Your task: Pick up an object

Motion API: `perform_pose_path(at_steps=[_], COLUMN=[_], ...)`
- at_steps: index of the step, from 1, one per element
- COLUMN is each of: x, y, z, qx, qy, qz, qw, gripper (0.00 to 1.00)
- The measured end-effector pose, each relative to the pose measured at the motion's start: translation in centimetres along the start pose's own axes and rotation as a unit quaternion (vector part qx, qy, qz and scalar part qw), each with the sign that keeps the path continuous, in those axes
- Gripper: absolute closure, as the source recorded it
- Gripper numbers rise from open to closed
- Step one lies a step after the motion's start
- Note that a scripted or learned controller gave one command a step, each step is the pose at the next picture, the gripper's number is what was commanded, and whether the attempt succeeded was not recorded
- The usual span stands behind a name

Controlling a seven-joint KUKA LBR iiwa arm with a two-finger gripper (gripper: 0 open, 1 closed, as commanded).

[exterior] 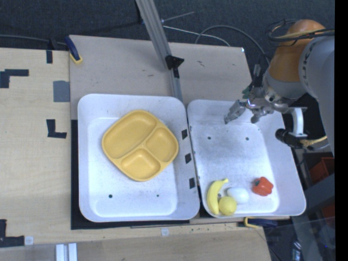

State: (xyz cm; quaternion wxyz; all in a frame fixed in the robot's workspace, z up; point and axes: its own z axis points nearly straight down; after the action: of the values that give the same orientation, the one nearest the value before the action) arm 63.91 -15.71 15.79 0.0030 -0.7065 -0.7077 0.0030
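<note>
No writing is legible. The gripper point(241, 117), fingers spread and empty, hangs at upper right above the right bin point(247, 145); banana point(215, 193), egg point(237, 194) and pepper point(262, 186) lie lower right.

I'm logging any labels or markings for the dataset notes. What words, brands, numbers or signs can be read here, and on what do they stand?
None can be read.
Yellow divided tray: plain, no print.
Banana, lemon, egg and red pepper: no stickers or labels to be seen.
Dark tape pieces on the bench: shapes, not letters.
Arm and pincer: no legible marking.
</note>
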Motion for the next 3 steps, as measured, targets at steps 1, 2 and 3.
perform_pose_path(at_steps=[1,2,3], x=[1.1,1.1,1.0], y=[-0.3,-0.2,-0.6], z=[5.6,4.2,-0.1], qx=[-0.001,-0.003,-0.005], qy=[0.000,0.000,0.000], qz=[0.000,-0.001,0.000], qw=[1.0000,1.0000,1.0000], gripper=[0.00,1.00,1.00])
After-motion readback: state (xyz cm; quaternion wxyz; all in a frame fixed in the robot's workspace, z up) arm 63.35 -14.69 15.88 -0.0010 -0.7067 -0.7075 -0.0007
